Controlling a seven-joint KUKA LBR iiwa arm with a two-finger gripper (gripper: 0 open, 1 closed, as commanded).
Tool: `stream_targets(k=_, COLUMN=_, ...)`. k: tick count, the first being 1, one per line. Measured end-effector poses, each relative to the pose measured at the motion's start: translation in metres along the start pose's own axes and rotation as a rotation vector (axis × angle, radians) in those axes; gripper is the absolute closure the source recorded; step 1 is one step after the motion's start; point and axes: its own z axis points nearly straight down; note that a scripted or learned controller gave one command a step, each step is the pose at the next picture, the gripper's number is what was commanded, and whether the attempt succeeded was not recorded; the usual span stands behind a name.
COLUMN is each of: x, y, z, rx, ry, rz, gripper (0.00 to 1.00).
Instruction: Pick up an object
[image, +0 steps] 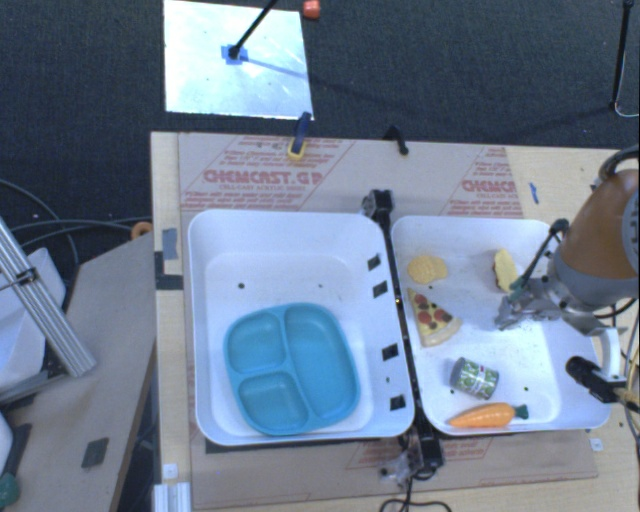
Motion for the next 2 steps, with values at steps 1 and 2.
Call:
stream_targets(k=1, x=0.0, y=0.001, z=-0.01, rx=-0.002, ry=0.0, rz=0.0, gripper=1.0)
stream_targets(k=2, x=-0.024, y=0.033, z=-0.109, rx=-0.009, ry=-0.005, rz=-0.003, gripper=1.0)
